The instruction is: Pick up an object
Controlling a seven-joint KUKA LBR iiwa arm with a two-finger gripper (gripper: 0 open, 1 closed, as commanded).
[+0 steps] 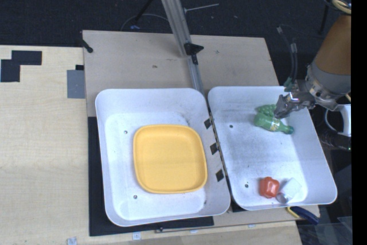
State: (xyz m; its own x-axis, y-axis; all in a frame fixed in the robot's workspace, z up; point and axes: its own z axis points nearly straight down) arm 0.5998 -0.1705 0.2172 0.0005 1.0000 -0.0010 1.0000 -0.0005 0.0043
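A green plastic bottle lies on its side in the upper part of the right bin. My gripper reaches in from the right and sits directly over the bottle's right end, touching or nearly touching it. A red object rests near the bin's front edge, with a small pale clear item beside it. A yellow square plate lies flat in the left bin.
A metal extrusion bar slants down toward the gap between the bins. Black clips line the divide between the two bins. The arm's orange band rises at the right edge.
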